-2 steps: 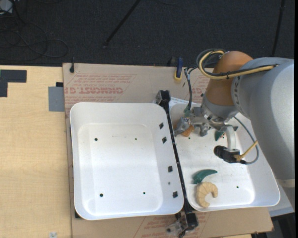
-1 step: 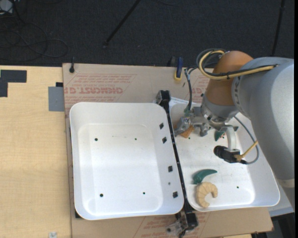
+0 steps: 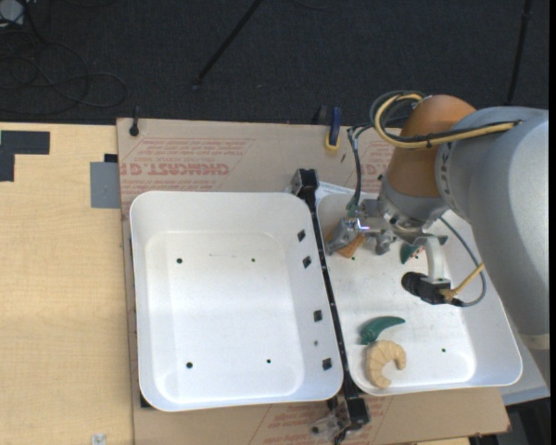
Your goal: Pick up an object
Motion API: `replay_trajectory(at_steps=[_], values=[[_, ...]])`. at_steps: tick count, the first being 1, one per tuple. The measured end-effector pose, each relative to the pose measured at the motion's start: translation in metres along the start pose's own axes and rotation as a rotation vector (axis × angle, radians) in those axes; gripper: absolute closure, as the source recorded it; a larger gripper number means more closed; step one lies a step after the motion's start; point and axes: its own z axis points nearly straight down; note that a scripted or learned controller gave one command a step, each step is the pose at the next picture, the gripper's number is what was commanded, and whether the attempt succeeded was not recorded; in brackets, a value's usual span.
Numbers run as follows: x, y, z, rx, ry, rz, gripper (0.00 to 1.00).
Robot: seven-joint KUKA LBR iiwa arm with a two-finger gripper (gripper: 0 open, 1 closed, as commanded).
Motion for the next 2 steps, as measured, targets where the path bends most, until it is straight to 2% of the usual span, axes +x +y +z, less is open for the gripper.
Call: replay_trajectory(at_steps=[1,2], values=[[-0.0001,-0.0002,-0.0100,0.002,0.001,-0.001,1.00],[0.0000,-0.0003,-0.0095,0.003,0.000,-0.002,0.00]])
